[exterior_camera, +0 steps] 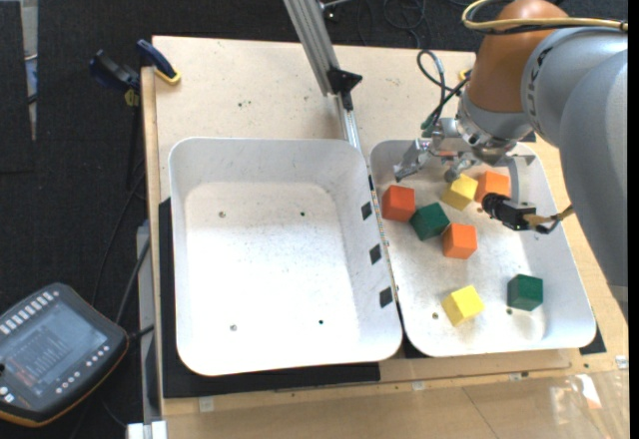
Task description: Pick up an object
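Several small cubes lie in the right bin [559, 327]: an orange cube [398, 202], a green cube [430, 220], a yellow cube [461, 192], an orange cube [493, 185], another orange cube [459, 239], a yellow cube [463, 304] and a green cube [525, 292]. My gripper [436, 166] hangs over the bin's far end, just behind the nearest cubes. It is open, one finger toward the left and one toward the right, with nothing between them.
The left bin [180, 227] sits beside the right one, their rims meeting mid-bench. A slanted metal pole [305, 13] ends at the bins' far edge. A black cable plug [509, 215] dangles over the right bin. A blue clamp [150, 63] grips the bench's far left corner.
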`<state>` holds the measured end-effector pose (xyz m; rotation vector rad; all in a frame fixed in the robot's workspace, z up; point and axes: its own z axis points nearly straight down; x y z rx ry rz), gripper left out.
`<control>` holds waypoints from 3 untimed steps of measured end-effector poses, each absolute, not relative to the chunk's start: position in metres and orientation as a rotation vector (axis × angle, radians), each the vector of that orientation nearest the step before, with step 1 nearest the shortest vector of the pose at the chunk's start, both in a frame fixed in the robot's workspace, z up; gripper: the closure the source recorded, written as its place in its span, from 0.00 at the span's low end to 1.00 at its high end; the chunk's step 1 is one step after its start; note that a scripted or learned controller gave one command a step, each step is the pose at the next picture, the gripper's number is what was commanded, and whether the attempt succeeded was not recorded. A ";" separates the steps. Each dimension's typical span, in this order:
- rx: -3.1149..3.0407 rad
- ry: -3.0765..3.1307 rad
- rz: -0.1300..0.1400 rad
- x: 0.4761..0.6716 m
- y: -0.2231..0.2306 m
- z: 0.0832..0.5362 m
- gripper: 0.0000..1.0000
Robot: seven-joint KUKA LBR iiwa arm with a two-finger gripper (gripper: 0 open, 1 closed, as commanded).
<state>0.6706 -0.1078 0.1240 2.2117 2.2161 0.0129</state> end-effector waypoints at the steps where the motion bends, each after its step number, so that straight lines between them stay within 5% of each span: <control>1: 2.218 2.218 0.006 0.669 -0.108 0.129 1.00; 3: 2.217 2.217 0.006 0.668 -0.119 0.243 1.00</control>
